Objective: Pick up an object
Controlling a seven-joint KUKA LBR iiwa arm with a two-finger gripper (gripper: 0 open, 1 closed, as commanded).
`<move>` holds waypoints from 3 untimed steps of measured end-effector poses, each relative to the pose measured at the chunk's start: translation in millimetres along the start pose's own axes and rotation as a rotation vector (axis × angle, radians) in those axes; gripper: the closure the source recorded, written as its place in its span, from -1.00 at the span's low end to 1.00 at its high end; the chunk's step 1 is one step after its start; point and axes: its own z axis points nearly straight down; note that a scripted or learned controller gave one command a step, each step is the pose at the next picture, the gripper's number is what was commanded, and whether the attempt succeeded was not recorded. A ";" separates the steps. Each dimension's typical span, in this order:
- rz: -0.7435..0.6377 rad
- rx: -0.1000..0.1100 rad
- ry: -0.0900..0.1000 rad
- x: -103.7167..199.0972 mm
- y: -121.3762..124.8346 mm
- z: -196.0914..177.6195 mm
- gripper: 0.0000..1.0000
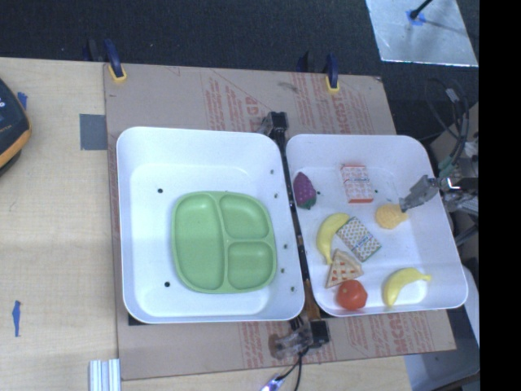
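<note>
The nearest candidate for pickup is the small round yellow toy fruit (390, 216), lying on the floor of the right-hand shallow white bin (383, 147), toward its right wall. My grey two-finger claw (417, 194) sits just beside it, up and to the right, tip pointed at it. Nothing is seen between the fingers; whether they are spread or pressed together I cannot tell at this size.

Other items in the same bin: a small pink-and-white printed box (356, 182) near the back, a purple toy grape cluster (304, 190) by the left wall, a curved yellow toy banana (329, 233), a blue-and-white patterned block (359, 239), a tan wedge-shaped toy sandwich (343, 269), a red toy tomato (352, 295), and a second yellow toy banana (404, 285) at the front right. The yellow fruit stands apart from all of them.

The left-hand white bin (138, 157) holds a pale green divided plastic tray (222, 240).

Judgement: the step in hand is the approach; no grasp is made. The next move calls for centring over the fruit, descending and closing on it. A round body may roll from the pinch.
</note>
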 end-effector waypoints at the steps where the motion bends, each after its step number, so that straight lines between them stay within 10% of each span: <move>1: -0.002 -0.003 -0.001 74.2 5.2 151.4 -1.00; 2: -0.004 0.001 -0.002 73.2 4.1 142.2 1.00; 3: 0.000 -0.002 0.001 118.1 64.6 55.9 1.00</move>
